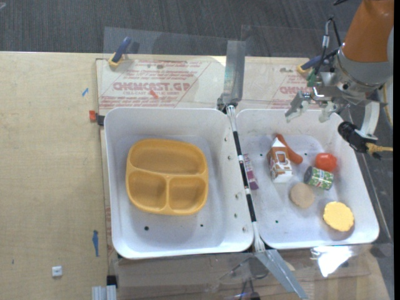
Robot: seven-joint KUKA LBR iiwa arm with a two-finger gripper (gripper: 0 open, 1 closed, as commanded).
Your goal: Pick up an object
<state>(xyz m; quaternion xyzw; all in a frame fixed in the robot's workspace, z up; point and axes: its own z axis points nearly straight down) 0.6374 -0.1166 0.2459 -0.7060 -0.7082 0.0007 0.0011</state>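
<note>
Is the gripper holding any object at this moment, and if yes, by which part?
Nothing is held. The gripper hangs open above the far edge of the right bin, apart from the objects in it.

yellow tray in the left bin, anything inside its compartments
Nothing shows inside the yellow tray: all three compartments look bare. It lies flat in the left bin, so whatever is under it is covered and cannot be seen.

This is a robotics lab: two shallow white plastic bins (119,167) sit clamped on a pale wooden worktop (44,167), clear acrylic sheets (156,86) stand behind them, and a grey-and-orange industrial arm (369,36) reaches in at far right.
</note>
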